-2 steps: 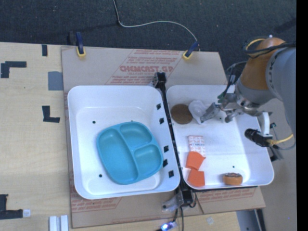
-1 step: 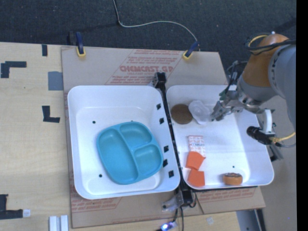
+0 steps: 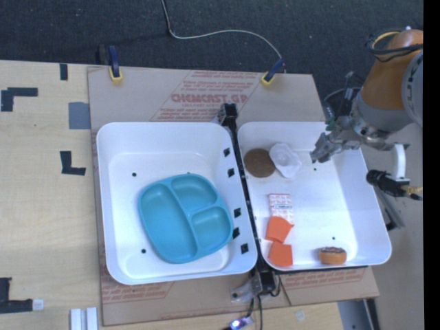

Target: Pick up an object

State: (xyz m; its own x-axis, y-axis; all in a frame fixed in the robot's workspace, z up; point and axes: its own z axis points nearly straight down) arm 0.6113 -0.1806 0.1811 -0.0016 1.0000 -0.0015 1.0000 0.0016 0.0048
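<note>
Doughnut [image 3: 333, 255] front-right corner | clear cup [image 3: 285, 159] left of end effector [image 3: 320, 152] | grip state unclear

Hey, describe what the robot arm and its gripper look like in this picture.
The arm is grey with a rounded orange band above the wrist, and a dark cable loops beside that band. The gripper is dark metal and compact, tapering toward the right bin.

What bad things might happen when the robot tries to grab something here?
The gripper hangs at the right bin's top rim, so it might bump that rim going down. The clear plastic cup nearest it looks flimsy and may slip or crush. It touches the brown disc, which might get shoved along.
</note>
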